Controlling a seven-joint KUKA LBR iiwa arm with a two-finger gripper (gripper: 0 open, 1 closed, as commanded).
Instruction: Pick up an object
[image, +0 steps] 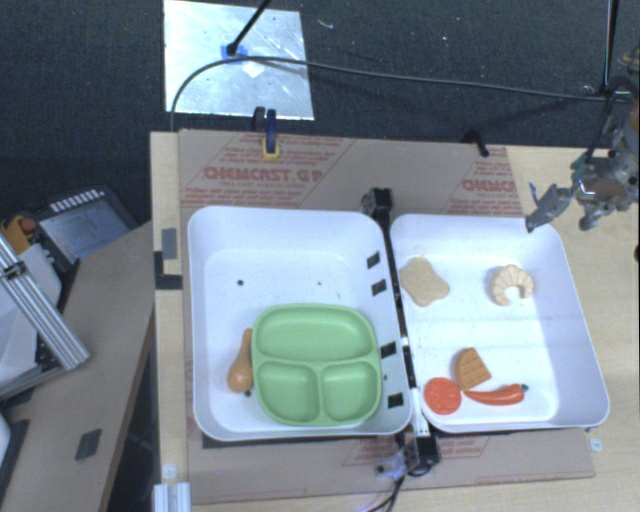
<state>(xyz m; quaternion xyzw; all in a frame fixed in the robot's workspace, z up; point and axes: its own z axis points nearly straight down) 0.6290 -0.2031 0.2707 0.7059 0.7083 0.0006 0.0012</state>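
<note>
The right bin (570, 300) holds a tan bread slice (424, 282), a pale croissant (511, 284), an orange-brown wedge (471, 367), a red tomato (442, 396) and a red chili pepper (495, 395). My gripper (567, 210) hovers above the bin's far right corner, up and to the right of the croissant. It is open, with nothing between its fingers (543, 210).
The left bin (290, 235) carries a green divided plate (316, 362) with a brown drumstick (241, 365) lying beside its left edge. A black divider with clips (392, 290) runs between the bins. A cable (420, 85) crosses the dark floor beyond the bench.
</note>
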